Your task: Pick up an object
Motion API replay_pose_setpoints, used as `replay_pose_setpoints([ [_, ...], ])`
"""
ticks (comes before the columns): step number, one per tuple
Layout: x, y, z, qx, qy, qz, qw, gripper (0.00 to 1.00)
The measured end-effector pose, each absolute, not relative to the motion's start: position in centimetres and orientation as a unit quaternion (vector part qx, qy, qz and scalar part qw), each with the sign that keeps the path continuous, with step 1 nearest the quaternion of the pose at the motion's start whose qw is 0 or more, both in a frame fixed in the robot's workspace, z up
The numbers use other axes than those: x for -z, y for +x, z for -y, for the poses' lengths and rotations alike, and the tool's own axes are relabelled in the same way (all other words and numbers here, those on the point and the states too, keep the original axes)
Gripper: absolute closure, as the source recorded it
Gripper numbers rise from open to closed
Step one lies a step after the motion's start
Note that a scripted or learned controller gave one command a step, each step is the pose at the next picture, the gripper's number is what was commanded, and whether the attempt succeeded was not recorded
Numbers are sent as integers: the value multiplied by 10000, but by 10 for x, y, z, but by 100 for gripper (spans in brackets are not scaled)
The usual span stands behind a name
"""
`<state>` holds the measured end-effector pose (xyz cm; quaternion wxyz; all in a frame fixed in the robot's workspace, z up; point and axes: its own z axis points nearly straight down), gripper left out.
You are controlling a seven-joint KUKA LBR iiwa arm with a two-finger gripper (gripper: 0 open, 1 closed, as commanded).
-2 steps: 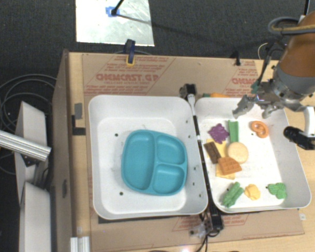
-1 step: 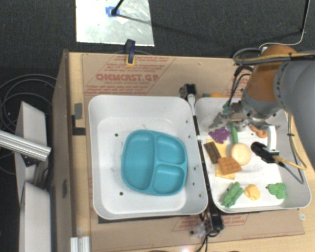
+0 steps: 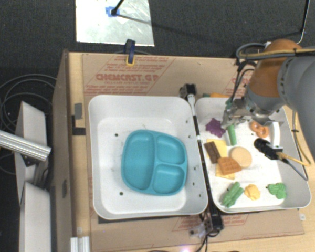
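You'll find the pincer [image 3: 232,115] low over the right-hand shallow white bin [image 3: 299,193], though you cannot tell how it is set. At its 6 o'clock, just beside it, lies a slim green stick [image 3: 232,135]; at 8 o'clock sits a purple toy grape cluster [image 3: 215,126]. Further toward 6 o'clock rest a round tan bun [image 3: 241,156] and a waffle-patterned orange square [image 3: 228,166]. Well apart at 8 o'clock, the left white bin [image 3: 102,140] holds a teal divided plate [image 3: 154,161].

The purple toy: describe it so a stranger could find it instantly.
Look in the right bin, the one crowded with toy food. Near its upper left, just left of the green stick, lies the purple toy, the only purple piece there.
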<state>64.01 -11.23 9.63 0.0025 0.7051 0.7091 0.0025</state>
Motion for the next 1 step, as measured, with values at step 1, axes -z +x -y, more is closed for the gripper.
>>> replay_pose_setpoints([
  [1, -190, 582, 49, -27, 7039, -7103, 4, 100],
])
